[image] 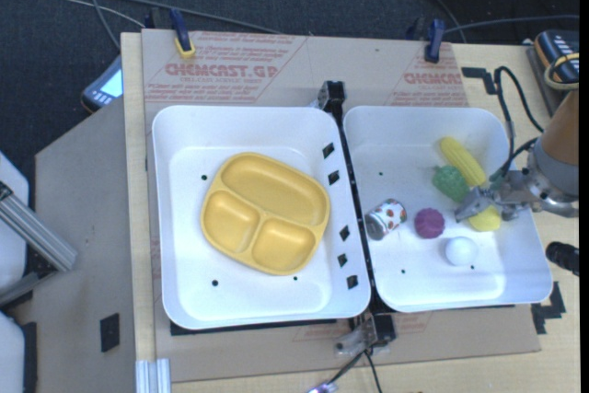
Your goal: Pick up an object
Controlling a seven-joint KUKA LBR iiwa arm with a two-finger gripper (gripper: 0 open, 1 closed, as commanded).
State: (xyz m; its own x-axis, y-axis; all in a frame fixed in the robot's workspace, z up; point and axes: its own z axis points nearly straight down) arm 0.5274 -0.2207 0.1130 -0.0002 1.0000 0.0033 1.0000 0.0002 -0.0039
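Note:
The right bin (405, 285) holds several small objects. A yellow corn cob (462, 160) lies at the back, with a green lumpy piece (450, 182) just in front of it. A purple ball (429, 222) and a white ball (459, 250) sit near the middle. A small spotted cup (386, 217) lies on its side by the left wall. My gripper (485, 201) reaches in from the right, low over the bin, right of the green piece. A small yellow object (486, 219) lies directly under its tip, partly hidden by it.
The left bin (175, 281) holds a yellow divided plate (265, 213). A black divider (342, 198) runs between the two bins. Cables lie on the dark floor behind the bench, and clamps (182, 40) grip its far edge.

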